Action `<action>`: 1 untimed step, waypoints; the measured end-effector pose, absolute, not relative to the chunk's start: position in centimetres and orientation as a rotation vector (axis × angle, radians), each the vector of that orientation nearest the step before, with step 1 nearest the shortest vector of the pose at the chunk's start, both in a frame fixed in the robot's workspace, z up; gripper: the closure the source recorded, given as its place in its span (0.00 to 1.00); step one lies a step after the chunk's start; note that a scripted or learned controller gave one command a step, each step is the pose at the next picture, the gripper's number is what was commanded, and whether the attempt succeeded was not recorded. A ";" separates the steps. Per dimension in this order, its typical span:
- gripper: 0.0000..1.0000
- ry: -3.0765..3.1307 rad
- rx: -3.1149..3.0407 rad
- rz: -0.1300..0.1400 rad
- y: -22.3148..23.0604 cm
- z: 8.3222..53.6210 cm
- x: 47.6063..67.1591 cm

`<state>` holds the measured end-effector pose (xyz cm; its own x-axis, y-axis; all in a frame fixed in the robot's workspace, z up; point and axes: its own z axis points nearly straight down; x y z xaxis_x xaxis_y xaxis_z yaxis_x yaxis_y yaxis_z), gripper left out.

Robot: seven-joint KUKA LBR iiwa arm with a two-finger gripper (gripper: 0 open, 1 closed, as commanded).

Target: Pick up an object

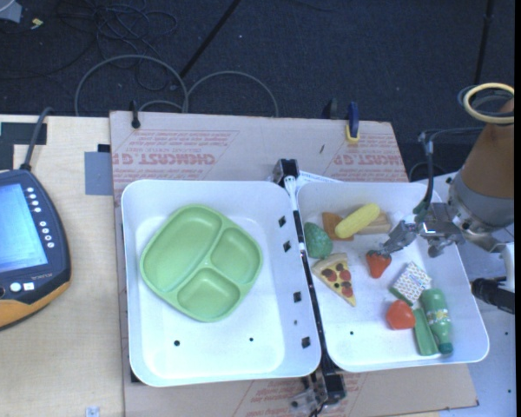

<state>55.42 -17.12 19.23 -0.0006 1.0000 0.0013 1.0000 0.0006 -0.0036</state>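
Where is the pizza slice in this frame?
The pizza slice lies in the right bin, near its left wall, just below the green vegetable and left of the strawberry.

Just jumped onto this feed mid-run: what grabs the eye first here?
The big green divided plate lies alone in the left bin. The right bin is crowded with toy food: a corn cob, a pizza slice, a strawberry, a green bottle. The gripper hangs over that bin's far right side, near the strawberry.
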 end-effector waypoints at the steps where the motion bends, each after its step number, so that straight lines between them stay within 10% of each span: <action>1: 1.00 -2.218 -2.217 0.003 -17.2 20.2 55.4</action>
